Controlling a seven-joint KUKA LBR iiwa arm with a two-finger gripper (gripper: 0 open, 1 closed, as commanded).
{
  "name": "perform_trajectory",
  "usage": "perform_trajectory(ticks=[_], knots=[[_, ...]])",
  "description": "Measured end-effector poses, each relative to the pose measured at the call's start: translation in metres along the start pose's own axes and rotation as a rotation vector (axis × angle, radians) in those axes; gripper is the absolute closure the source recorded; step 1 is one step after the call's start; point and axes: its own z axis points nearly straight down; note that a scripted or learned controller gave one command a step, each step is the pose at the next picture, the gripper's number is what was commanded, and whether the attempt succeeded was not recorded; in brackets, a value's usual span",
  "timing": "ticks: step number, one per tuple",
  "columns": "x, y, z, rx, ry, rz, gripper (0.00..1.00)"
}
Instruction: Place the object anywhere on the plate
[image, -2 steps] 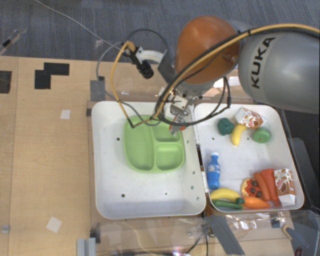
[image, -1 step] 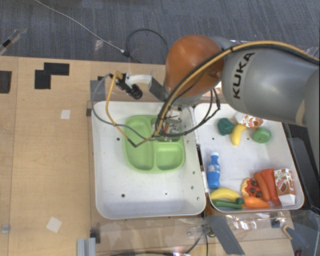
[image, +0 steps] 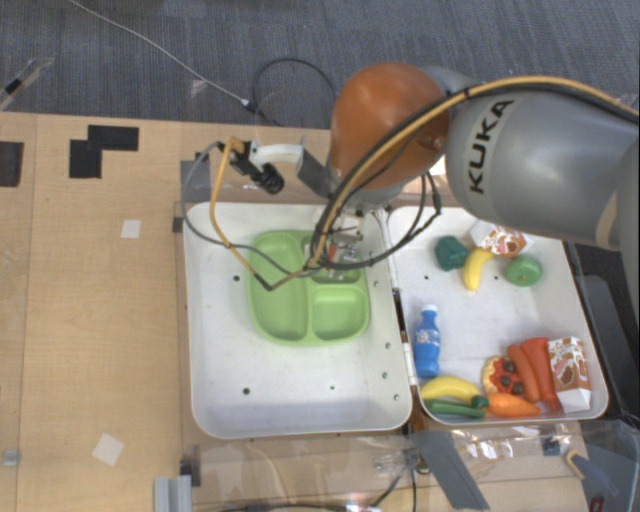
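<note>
Currently: gripper (image: 340, 250) over the green divided plate (image: 300, 310) in the left bin (image: 215, 400).
Arm reaches in from the right, wrist low over the plate's upper right compartment, cables draped across it. Can't tell whether anything is held or how the gripper is set; wrist and cabling block it. Right bin (image: 590, 405) holds toy food: blue bottle (image: 427, 342), two bananas (image: 476, 268) (image: 449, 388), green pepper (image: 450, 252), carrots (image: 532, 372), pizza slice (image: 500, 376), small boxes.
</note>
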Motion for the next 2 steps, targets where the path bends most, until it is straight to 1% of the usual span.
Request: perform_trajectory(ticks=[1, 2], knots=[[0.000, 0.000, 0.000, 0.000, -0.001, 0.000, 0.00], [-0.028, 0.003, -0.165, 0.000, 0.006, 0.034, 0.00]])
